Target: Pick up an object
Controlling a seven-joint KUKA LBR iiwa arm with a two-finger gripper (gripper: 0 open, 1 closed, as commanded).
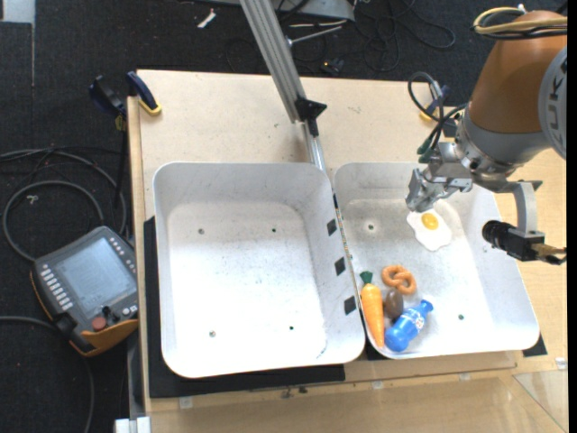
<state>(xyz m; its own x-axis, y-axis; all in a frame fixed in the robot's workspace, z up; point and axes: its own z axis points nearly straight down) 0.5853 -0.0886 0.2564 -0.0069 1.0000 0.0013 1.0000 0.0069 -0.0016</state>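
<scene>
End effector (424,195) sits low over the right bin (505,282), near that bin's far edge, with the grey arm (514,88) and its orange band entering from the right. Whether it is open, closed or gripping anything cannot be told from this angle. Fried egg toy (431,228), white with a yellow yolk, lies flat on the bin floor just below the end effector on the near side; contact between the two cannot be judged. Remaining objects cluster at the right bin's near-left corner: orange carrot (370,302) lying along the left wall with its green top pointing away from the near edge, brown pretzel (398,279) just right of it, a small dark object (394,304) below the pretzel, and a blue bottle (406,326) tilted toward the near rim, touching or nearly touching the carrot's tip. Left bin (180,197) lies alongside, its right rim meeting the right bin's left rim. Both bins rest on the pale wooden worktop (234,106). Grey metal pole (275,48) slants across the worktop's far edge toward the seam between the bins. Handheld control pendant (86,282) lies on the floor left of the worktop.
</scene>
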